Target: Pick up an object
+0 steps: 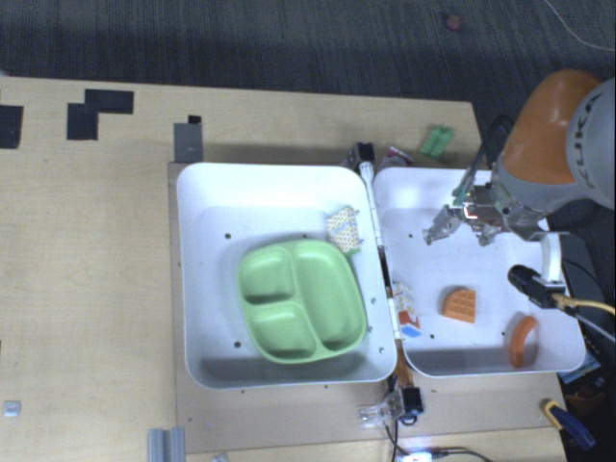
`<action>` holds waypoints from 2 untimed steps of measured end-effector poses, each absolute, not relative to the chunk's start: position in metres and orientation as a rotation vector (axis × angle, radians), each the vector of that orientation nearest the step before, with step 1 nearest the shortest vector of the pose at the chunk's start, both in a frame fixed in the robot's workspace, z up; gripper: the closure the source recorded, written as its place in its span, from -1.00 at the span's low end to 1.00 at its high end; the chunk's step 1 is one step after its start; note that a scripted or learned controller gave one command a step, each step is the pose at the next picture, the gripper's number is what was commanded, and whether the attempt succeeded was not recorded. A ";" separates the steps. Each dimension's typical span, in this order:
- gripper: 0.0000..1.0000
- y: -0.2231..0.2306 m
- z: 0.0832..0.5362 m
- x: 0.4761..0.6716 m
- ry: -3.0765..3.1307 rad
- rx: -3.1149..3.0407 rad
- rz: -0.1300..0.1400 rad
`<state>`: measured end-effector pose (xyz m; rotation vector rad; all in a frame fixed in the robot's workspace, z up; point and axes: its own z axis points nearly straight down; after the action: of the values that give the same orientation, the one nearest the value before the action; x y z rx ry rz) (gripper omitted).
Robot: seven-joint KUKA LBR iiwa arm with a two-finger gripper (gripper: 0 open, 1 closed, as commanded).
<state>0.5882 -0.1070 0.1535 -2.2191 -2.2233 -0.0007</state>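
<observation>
No legible writing anywhere

The green divided tray in the left bin carries no print. Right of that tray, a small red, white and blue packet lying at the right bin's left wall shows colored patches, but they are too small and blurred to read.

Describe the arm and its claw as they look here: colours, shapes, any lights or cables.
The arm is rounded and grey, with a glossy orange band above the wrist. A dark cable runs along its upper side. The claw is bare grey metal, thin and angular, with a small reddish light glowing at its base.
</observation>
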 end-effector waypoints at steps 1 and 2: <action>-1.00 -0.092 0.086 0.600 -2.229 -2.221 -0.007; -1.00 -0.105 0.086 0.646 -2.231 -2.217 -0.005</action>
<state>0.6463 -0.1050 0.0858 -2.2173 -2.2307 -0.0053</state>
